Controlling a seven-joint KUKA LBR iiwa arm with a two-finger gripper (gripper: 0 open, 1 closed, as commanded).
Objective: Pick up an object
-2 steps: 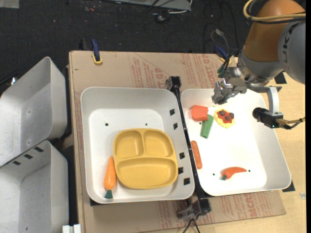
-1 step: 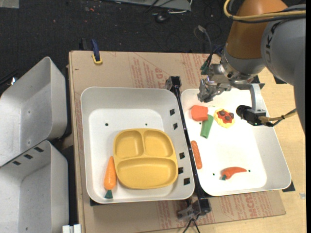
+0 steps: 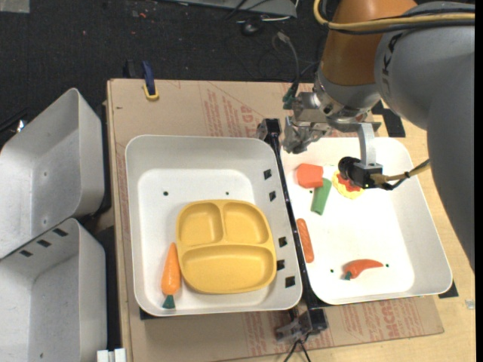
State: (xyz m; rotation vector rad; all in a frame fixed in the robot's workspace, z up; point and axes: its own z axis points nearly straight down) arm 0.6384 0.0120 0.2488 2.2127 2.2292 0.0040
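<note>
A: A cardboard-topped bench (image 3: 226, 100) carries two white bins; the right bin (image 3: 400, 274) holds the pickable pieces.

B: The gripper (image 3: 303, 138) hangs over that bin's upper-left corner; whether its claw is open cannot be told.

A: The orange block (image 3: 309, 175) lies just below it, touching a green stick (image 3: 321, 197). It should descend squarely there.

B: The bin wall crowds it. The yellow tray (image 3: 225, 246) and carrot (image 3: 171, 271) sit in the left bin.

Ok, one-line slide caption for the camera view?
Gripper hovers at the right bin's far-left corner near an orange block; yellow tray and carrot fill the left bin.
</note>
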